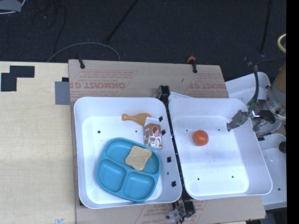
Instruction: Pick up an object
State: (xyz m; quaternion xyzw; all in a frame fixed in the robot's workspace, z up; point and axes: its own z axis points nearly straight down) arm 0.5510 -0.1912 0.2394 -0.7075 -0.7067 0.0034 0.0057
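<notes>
The gripper sits at the right edge of the right bin, low over its upper right corner, with the arm coming in from the right. One grey finger points left and down toward the bin floor; the other is hard to make out against the wrist, so I cannot tell whether the claw is apart or together. Nothing shows between its tips.

A small orange-red ball, possibly a tomato, lies on the floor of the right bin, left of centre, well apart from the gripper.

In the left bin a blue divided plate lies tilted, with a slice of toast on it. Just above the plate, a small patterned carton stands near the bin's right wall, and a tan drumstick-shaped toy lies beside it. Both bins rest on a cardboard sheet.
</notes>
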